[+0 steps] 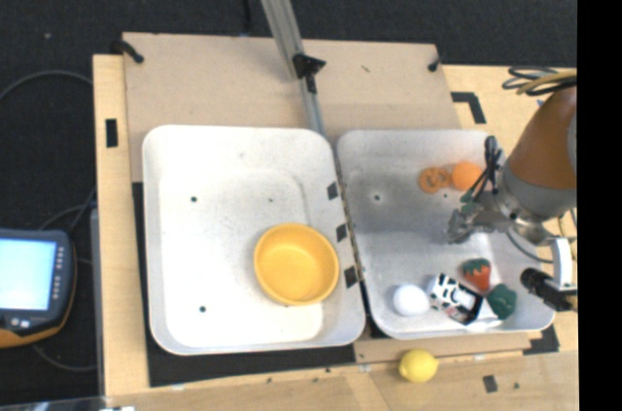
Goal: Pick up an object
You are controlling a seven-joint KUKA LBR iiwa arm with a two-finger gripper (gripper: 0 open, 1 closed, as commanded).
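Though small, orange ball point(467, 174); round

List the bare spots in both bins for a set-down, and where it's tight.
Left bin: bare across its far half and left side, around the yellow bowl. Right bin: bare from the shared edge to the gripper. Tight: near right corner, where the white ball, black-and-white toy and green piece cluster.

- Two white bins point(175, 205), side by side on the table point(389, 69)
- One yellow bowl point(295, 263)
- One white ball point(410, 299)
- One lemon point(418, 365)
- Two orange pieces point(466, 175)
- One black-and-white item point(455, 294)
- One red-and-green item point(478, 271)
- One dark green item point(502, 301)
- One tool point(459, 226)
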